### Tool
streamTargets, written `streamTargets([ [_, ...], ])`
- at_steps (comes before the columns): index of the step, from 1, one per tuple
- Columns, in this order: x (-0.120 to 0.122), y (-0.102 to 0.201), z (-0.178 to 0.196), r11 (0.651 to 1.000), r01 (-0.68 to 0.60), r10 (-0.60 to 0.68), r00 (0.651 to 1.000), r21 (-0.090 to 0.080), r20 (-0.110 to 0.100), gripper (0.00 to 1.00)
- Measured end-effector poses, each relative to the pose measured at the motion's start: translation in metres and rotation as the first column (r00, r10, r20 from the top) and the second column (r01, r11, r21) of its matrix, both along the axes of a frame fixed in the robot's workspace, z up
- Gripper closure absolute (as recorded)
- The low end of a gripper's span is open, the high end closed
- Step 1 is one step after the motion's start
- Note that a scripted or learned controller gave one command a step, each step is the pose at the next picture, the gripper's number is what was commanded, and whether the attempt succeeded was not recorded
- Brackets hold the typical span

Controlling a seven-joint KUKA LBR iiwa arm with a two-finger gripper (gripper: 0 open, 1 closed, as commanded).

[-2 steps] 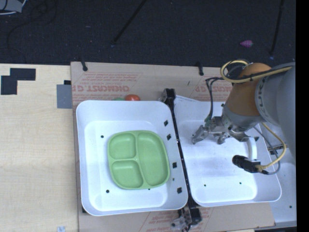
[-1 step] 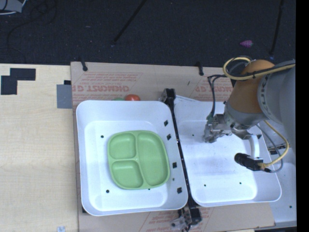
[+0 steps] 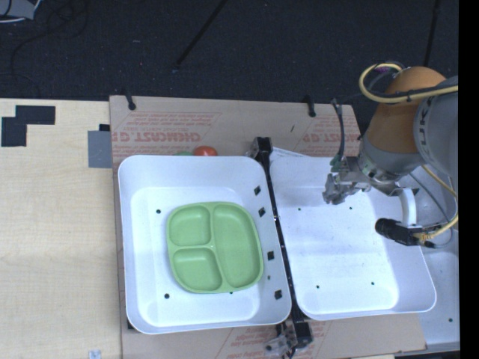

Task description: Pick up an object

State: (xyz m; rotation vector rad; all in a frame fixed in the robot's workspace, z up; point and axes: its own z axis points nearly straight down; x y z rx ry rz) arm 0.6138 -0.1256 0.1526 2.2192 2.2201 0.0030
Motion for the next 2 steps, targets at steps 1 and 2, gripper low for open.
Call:
streamTargets([
  [1,0.001,-0.01,0.06,1.0,0.003,-0.003,1.0,-0.001,0.001,1.0],
  [2,0.002,-0.011,0.113,1.0,0.0,0.0,1.0,0.0,0.0,1.0],
])
